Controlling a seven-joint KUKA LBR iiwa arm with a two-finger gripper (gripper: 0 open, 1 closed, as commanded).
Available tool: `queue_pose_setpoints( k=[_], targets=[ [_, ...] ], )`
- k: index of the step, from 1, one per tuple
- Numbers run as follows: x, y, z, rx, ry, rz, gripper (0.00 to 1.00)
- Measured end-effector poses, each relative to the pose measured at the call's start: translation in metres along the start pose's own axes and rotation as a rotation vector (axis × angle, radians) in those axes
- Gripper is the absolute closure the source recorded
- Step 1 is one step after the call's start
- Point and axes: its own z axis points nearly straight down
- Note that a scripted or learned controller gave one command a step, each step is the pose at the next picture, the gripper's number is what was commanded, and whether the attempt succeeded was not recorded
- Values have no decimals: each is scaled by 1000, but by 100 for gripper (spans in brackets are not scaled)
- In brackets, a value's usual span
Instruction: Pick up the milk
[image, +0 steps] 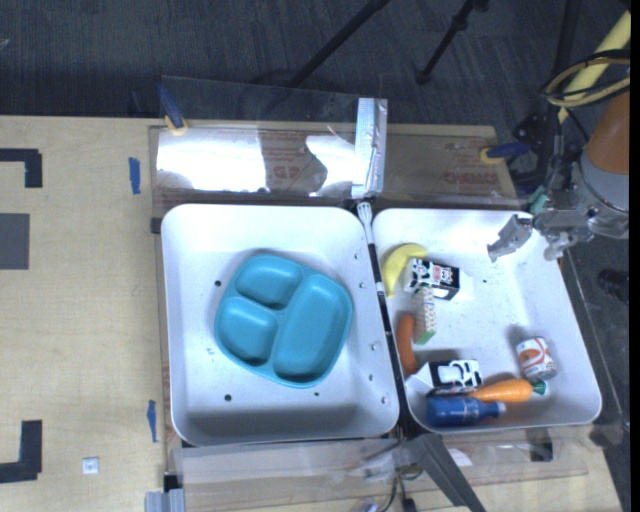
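Observation:
The milk (434, 276) is a small carton with black and white cow patches. It lies on its side in the upper left of the right bin (570, 310), against a yellow banana (400, 262). A second cow-patched box (456, 374) lies lower in the same bin. My gripper (530, 240) hangs over the bin's upper right part, to the right of the milk and a little farther back. It is open, with nothing between its fingers.
An orange sausage (405, 342), a striped packet (428, 316), a carrot (511, 390), a blue bottle (459, 408) and a small can (535, 357) share the right bin. The left bin (190, 300) holds a blue divided plate (285, 318).

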Motion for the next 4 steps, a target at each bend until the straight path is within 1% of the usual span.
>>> queue_pose_setpoints(
  k=[1, 2, 3, 4],
  targets=[
    [-25, -22, -116, -2, -2, 552, 0],
    [-6, -82, -215, -1, -1, 669, 0],
    [6, -67, -214, -3, -2, 748, 0],
    [27, -86, -206, 3, -1, 785, 0]
  ],
)
